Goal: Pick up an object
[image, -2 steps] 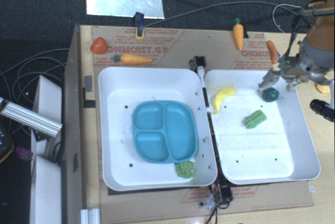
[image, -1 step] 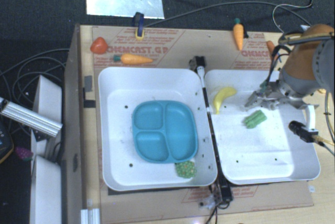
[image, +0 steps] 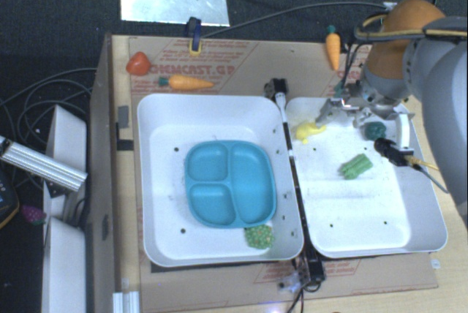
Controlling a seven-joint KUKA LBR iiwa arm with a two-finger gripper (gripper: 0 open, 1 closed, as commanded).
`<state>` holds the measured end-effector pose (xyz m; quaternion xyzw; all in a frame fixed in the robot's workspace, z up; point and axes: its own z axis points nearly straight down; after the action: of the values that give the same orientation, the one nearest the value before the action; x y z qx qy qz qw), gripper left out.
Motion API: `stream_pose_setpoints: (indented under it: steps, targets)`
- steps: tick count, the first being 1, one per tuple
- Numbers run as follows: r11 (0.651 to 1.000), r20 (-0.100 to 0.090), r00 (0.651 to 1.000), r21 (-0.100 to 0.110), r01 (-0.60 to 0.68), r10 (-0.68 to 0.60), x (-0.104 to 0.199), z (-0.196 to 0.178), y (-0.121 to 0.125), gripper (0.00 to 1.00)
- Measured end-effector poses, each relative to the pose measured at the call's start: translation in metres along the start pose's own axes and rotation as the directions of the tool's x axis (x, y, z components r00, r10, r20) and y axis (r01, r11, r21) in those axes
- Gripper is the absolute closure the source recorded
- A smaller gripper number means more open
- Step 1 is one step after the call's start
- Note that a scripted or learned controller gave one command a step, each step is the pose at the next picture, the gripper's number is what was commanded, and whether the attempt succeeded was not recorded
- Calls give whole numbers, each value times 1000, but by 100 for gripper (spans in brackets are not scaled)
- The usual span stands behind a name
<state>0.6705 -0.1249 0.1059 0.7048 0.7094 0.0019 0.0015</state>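
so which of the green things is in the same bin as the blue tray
The round knobbly green one, lying against the blue tray by its near edge in the left bin. The ridged green piece lies in the right bin.

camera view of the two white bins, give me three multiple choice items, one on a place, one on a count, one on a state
1. Where does the blue three-compartment plastic tray lie?
A. left white bin
B. right white bin
C. on the cardboard

2. How many orange toy carrots lie outside the bins?
A. none
B. two
C. four

3. How does the small yellow toy stand with the two-finger gripper?
A. lifted between the fingers
B. resting on the right bin's floor near the gripper
C. on the blue tray

Key: 1 A, the tray sits on the left white bin floor. 2 B, one carrot and another lie on the cardboard. 3 B, it lies in the right white bin.
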Motion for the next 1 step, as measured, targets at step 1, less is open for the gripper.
stream_pose_setpoints:
  steps: [1]
  targets:
    - [1000, 1, 1000, 5, -5, 5, -12, 22, -55, 0]
